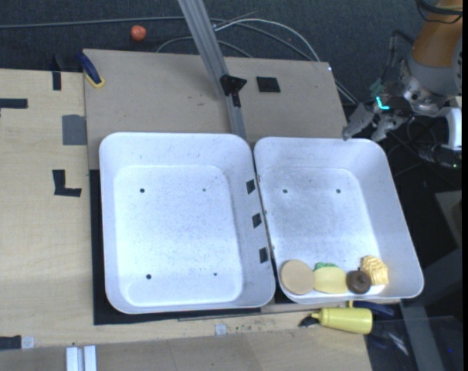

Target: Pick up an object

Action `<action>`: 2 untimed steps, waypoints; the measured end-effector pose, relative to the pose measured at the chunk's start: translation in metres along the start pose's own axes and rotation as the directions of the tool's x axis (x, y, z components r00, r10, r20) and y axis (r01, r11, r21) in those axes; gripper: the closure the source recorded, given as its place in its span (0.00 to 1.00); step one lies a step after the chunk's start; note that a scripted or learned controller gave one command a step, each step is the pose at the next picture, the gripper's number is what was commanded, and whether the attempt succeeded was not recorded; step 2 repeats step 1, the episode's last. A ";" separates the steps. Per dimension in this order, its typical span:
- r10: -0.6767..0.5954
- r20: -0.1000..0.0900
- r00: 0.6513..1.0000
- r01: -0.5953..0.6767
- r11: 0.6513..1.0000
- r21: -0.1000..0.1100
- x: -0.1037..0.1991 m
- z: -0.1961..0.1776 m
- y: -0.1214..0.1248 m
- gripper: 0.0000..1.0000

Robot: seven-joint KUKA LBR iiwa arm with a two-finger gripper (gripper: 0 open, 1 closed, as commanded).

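Note:
Several small objects lie along the front edge of the right bin [388, 207]: a tan round disc [296, 277], a yellow rounded piece [330, 280] with a bit of green [324, 267] behind it, a dark brown ring [359, 282] and a yellow-orange ridged piece [374, 270]. My gripper [370, 125] hangs over the bin's far right corner, well away from them. Its fingers stand apart, open, with nothing between them.
The left bin [110, 207] sits beside the right one. A yellow tool with a black tip [344, 319] lies on the bench just in front of the right bin. A slanted metal bar [211, 45] crosses the back, and a small red ball [138, 32] rests beyond the board.

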State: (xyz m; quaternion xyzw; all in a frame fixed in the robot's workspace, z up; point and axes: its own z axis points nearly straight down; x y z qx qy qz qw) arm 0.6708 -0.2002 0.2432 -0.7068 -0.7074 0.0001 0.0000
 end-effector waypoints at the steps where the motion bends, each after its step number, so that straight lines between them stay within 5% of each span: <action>1: 0.000 0.000 1.000 0.000 1.000 0.000 0.000 0.000 0.000 0.00; 2: 0.000 0.000 1.000 0.000 1.000 0.000 0.000 0.000 0.000 0.00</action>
